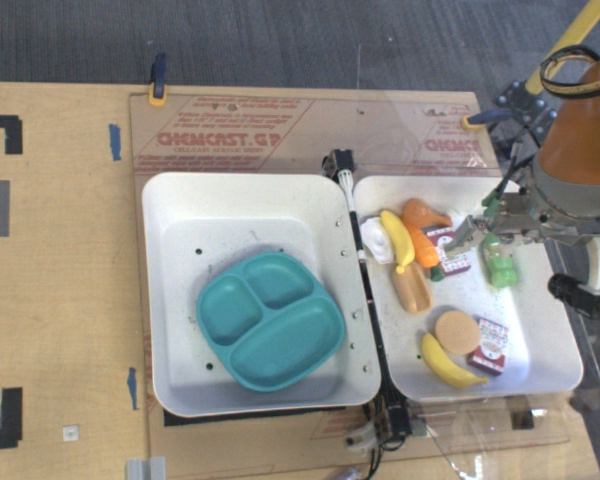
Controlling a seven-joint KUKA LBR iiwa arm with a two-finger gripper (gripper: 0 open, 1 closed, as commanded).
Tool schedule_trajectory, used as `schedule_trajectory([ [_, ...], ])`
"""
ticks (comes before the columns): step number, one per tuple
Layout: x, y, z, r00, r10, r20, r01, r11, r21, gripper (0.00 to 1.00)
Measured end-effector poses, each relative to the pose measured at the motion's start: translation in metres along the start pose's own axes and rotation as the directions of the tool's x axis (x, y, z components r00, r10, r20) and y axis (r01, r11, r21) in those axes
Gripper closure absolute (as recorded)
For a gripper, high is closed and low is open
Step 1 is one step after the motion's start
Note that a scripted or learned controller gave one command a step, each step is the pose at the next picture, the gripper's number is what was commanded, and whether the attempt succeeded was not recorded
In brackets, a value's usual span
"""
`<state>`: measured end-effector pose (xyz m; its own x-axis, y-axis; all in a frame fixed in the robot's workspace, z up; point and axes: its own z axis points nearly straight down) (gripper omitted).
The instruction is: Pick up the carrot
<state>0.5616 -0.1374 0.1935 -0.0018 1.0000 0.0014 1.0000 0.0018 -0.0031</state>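
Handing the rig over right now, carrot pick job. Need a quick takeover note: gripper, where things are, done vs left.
Gripper: low over the upper part of the right bin, just right of the carrot; finger state not readable from this view, nothing visibly held.
Carrot: lying in the right bin's upper left, packed against a yellow banana and a white item, bread roll just below it.
Also there: green item, second banana, round bun.
Left bin: teal divided plate.
Done: approach to the carrot area. Left: grasp and lift the carrot.
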Motion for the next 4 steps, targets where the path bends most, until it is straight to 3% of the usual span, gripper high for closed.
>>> schedule_trajectory([
  [1, 0.037, 0.023, 0.087, 0.999, 0.033, 0.003, -0.033, 0.999, -0.012, 0.00],
  [2, 0.035, 0.025, 0.076, 0.999, 0.034, 0.009, -0.034, 0.999, -0.017, 1.00],
  [3, 0.035, 0.025, 0.077, 0.999, 0.035, 0.009, -0.035, 0.999, -0.016, 0.00],
  [4, 0.030, 0.069, 0.090, 0.996, 0.090, 0.007, -0.090, 0.996, -0.026, 0.00],
])
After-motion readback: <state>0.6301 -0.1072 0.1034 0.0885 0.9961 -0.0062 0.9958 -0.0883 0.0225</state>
